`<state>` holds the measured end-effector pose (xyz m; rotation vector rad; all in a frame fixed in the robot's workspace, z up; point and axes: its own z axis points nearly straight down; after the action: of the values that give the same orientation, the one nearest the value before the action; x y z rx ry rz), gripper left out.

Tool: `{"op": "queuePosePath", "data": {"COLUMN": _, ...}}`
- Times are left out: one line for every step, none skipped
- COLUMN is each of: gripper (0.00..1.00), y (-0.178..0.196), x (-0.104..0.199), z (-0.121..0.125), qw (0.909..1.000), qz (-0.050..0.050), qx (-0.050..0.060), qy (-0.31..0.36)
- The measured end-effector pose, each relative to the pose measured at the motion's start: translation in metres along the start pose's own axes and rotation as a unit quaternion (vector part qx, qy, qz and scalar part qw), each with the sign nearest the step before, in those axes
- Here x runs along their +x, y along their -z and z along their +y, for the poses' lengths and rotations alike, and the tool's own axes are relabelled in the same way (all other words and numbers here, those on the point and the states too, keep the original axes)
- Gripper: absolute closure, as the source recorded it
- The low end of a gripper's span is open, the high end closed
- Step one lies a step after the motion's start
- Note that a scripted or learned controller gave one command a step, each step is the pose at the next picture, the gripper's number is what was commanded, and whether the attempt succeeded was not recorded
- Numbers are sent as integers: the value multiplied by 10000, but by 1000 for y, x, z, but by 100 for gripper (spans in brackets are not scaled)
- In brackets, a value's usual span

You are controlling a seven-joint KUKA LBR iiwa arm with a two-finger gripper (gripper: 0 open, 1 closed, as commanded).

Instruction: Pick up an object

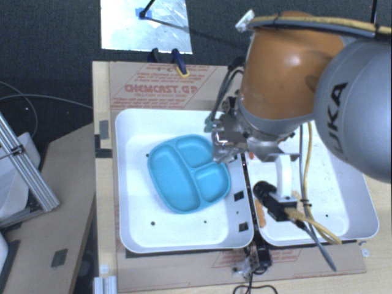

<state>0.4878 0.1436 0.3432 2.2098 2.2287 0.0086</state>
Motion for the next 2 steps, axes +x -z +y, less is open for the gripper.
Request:
{"op": "queuePosePath", "data": {"gripper": 100, "y": -68, "x": 21, "z": 102, "qw": 10000, "qz": -13, "qx": 9, "qy": -23}}
{"op": "queuePosePath", "data": {"gripper": 100, "y": -60, "x": -45, "z": 79, "qw": 10000, "qz": -12, "qx": 29, "qy": -62}}
